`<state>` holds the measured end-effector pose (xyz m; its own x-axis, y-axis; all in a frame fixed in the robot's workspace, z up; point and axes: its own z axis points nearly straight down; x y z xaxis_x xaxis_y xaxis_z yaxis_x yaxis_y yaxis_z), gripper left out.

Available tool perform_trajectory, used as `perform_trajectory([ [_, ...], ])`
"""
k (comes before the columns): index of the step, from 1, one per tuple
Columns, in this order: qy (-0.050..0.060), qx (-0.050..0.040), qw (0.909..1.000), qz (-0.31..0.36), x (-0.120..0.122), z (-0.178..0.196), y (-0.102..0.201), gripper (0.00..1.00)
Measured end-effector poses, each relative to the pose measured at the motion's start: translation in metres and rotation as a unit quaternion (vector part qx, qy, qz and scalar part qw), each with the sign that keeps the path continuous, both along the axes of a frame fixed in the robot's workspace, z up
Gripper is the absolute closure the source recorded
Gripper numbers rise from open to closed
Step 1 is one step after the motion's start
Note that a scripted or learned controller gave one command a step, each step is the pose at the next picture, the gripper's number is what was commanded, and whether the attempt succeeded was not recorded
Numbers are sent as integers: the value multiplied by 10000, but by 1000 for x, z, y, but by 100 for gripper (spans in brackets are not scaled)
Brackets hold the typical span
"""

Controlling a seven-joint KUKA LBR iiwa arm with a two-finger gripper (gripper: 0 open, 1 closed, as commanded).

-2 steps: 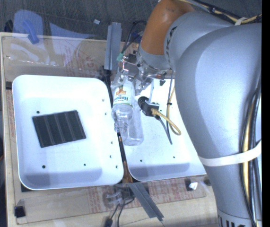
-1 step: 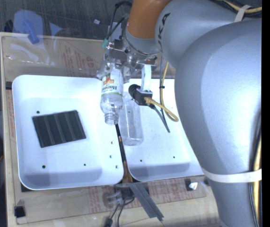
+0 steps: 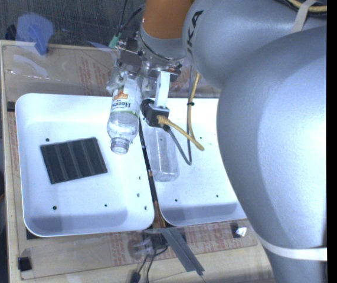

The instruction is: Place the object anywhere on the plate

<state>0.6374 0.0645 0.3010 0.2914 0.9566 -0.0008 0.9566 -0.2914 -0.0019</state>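
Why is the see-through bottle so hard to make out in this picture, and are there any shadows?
In the camera view, the clear bottle blends into the bright white left bin, its label being the plainest part; a soft shadow lies along that bin's near wall; the dark ribbed plate stands out sharply; the close grey arm looms large.

Dark ribbed floor [image 3: 50, 5] surrounds a pale wooden bench [image 3: 68, 58].

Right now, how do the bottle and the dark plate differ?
The bottle is clear, rounded plastic with a label; the plate is dark, flat and ribbed. The bottle hangs tilted under the gripper, neck downward; the plate lies flat on the left bin floor. Both are over the left bin.
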Motion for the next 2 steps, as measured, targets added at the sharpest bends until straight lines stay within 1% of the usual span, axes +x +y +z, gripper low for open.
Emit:
perform_trajectory([
  [1,24,-6,10000,61,0,8,2,100],
  [2,23,-6,10000,64,0,8,3,0],
])
